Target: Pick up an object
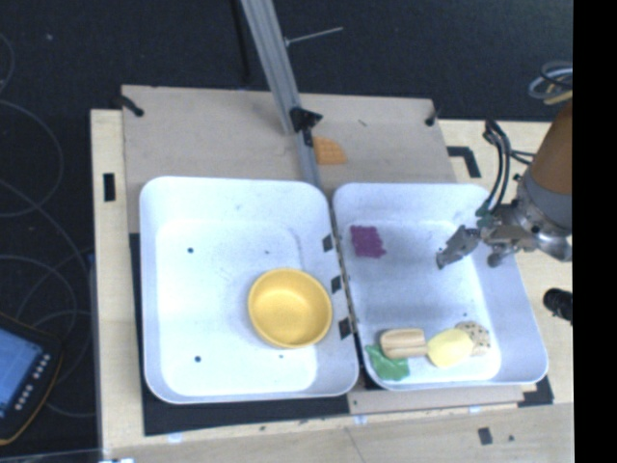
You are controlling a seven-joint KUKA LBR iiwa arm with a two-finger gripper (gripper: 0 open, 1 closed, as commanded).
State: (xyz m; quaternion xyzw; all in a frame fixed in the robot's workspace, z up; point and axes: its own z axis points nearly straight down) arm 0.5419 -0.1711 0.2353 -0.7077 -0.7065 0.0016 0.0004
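Low in the right bin (501, 287), a tan block (402, 342) and yellow lump (448, 348) lay touching, looking light, rigid and best pinched across their short sides, while the gripper (469, 246) hung mid-right above them, jaws apart and empty.

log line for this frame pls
phase: approach | gripper: open, nothing held, over right bin | right bin: purple block, tan block, lemon | left bin: yellow bowl
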